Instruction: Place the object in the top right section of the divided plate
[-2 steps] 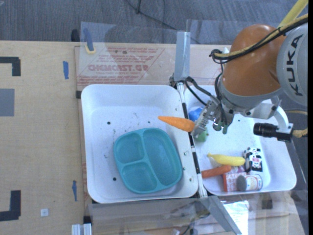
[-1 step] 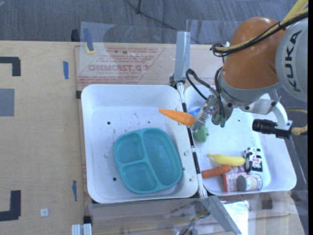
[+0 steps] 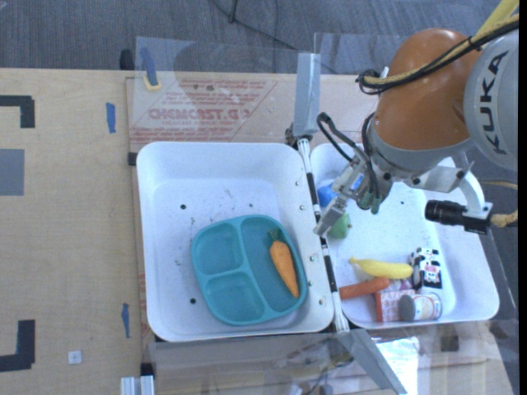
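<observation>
The tool (image 3: 350, 200) is hanging over the inner edge of the right bin (image 3: 478, 303), just beside the wall shared with the left bin (image 3: 165, 179). Its fingers are standing apart, and whether they are gripping anything I cannot tell; a blue item (image 3: 326, 195) and a green item (image 3: 341, 225) are lying right at its tips, partly hidden.

The teal plate (image 3: 216, 257) is sitting in the left bin with a carrot (image 3: 284, 268) lying in its long right-hand section. Which item the task means is unclear; if it is the carrot, it is lying along the right compartment rather than squarely in a top right one.

The rest is sitting well apart in the right bin: a banana (image 3: 380, 267), a second carrot (image 3: 362, 288), a can (image 3: 408, 307) and a small black-and-white toy (image 3: 426, 267).

Risks from here, as I judge them: the tool is working tight against the bin wall, so a finger could be catching the rim or pinching the blue and green items together. A weak grip could be dropping the item over the divider. Landing on the plate could also be nudging the carrot.
</observation>
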`<state>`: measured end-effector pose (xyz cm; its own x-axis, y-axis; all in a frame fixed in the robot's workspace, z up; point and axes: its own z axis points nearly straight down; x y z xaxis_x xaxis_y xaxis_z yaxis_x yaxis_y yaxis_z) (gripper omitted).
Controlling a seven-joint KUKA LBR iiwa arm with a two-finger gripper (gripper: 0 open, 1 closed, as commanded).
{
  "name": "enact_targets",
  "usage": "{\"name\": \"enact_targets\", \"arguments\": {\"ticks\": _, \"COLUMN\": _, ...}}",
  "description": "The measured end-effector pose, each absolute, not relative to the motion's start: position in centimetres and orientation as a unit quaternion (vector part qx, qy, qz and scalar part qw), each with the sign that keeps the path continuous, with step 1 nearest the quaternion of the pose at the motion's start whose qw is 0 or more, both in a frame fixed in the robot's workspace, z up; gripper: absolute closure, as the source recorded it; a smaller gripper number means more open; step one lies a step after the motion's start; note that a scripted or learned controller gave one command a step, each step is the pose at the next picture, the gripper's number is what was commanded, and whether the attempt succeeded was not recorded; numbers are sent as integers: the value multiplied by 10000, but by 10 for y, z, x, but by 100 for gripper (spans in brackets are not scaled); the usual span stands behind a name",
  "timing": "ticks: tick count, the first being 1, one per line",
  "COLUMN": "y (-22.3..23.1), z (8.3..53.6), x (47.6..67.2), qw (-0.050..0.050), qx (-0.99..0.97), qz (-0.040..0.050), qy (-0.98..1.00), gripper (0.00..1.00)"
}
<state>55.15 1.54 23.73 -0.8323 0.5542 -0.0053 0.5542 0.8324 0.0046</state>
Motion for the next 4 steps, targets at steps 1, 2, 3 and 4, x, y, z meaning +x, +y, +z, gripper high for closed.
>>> {"name": "enact_targets", "arguments": {"ticks": 1, "y": 3, "z": 436, "x": 628, "qw": 33, "qx": 3714, "qz": 10, "qy": 9285, "gripper": 0}}
{"name": "enact_targets", "arguments": {"ticks": 2, "y": -58, "z": 436, "x": 628, "qw": 37, "qx": 5168, "qz": 11, "qy": 8561, "gripper": 0}}
{"name": "enact_targets", "arguments": {"ticks": 3, "y": -112, "z": 436, "x": 667, "qw": 32, "qx": 6508, "qz": 9, "qy": 7592, "gripper": 0}}
{"name": "enact_targets", "arguments": {"ticks": 4, "y": -8, "z": 382, "x": 663, "qw": -6, "qx": 7394, "qz": -8, "qy": 6732, "gripper": 0}}
